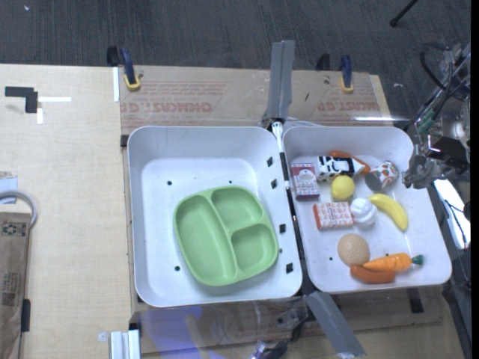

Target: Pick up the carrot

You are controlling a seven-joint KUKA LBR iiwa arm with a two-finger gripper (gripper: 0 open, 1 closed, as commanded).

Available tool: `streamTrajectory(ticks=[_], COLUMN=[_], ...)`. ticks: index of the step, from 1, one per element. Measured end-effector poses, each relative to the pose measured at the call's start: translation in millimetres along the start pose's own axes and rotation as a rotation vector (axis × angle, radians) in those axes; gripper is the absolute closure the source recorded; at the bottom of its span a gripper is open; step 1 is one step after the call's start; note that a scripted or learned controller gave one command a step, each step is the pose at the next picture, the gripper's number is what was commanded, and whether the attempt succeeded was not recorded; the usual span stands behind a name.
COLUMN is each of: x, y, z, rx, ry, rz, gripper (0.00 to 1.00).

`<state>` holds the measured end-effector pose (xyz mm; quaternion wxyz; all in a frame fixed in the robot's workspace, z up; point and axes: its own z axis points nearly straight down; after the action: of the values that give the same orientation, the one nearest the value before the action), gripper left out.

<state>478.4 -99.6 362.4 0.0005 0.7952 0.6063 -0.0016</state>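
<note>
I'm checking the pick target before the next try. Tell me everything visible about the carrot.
The carrot is a small orange toy, plastic by its look, with a green stem end pointing toward the view's right. It lies flat on the floor of the right bin, near its front right corner. Its lower edge touches an orange-red piece lying beneath it in the view, and its tip sits close to a tan egg. The gripper is well away, at the bin's right rim.

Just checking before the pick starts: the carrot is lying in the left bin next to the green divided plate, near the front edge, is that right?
Not quite. The camera view shows the carrot in the right bin, near its front edge, beside a tan egg-shaped item. The green divided plate sits in the left bin, apart from the carrot.
</note>
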Motion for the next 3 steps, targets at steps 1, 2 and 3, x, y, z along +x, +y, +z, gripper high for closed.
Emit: streamTrajectory(ticks=[1, 2, 3], x=[-31, -6, 26], y=[10, 33, -8], z=[-35, 68, 156], rx=[-0.001, 0.002, 0.004], ry=[0.0, 0.002, 0.002], rz=[-0.271, -0.271, 0.043], gripper=[1.0, 1.0, 1.0])
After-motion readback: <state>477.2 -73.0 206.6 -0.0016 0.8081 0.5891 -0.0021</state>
